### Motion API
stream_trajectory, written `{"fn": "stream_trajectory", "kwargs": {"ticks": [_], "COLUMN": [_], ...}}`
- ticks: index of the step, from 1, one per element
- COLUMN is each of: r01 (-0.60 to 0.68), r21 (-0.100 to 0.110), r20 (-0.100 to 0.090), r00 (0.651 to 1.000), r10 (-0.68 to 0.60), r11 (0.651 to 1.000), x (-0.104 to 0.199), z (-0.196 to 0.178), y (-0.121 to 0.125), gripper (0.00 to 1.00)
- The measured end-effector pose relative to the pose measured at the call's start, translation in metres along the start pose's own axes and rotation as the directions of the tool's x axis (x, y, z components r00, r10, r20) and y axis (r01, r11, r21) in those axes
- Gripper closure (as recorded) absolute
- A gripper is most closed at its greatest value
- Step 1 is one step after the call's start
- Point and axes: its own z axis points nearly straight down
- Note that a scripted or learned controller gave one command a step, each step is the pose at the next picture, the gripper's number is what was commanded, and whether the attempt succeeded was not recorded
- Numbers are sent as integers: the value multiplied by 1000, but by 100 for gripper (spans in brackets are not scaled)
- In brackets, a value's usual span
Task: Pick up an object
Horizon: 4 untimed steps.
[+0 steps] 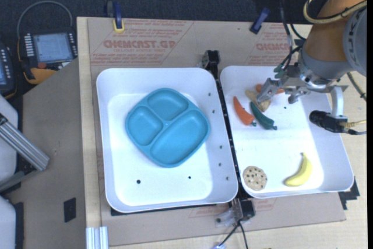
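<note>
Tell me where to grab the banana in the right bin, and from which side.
Grip the banana across its thick middle, coming straight down from above. It lies flat and curved near the bin's lower right wall, apart from the cookie, so the fingers should probably close across its narrow width, with the wall side tighter.

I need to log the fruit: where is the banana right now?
In the camera view, the banana lies in the right bin, near its front right corner, right of the cookie.
</note>
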Motion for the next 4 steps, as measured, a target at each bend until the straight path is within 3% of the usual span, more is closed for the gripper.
{"fn": "stream_trajectory", "kwargs": {"ticks": [1,2,3,4], "r01": [-1,0,0,6], "r21": [-8,-13,-4,-5], "r20": [2,4,1,-1], "r00": [1000,1000,1000,1000], "r10": [1,0,0,-6], "r11": [1000,1000,1000,1000], "x": [0,-4,-4,49], "z": [-14,-78,-61,-71], "y": [2,1,1,-3], "gripper": [100,100,100,100]}}
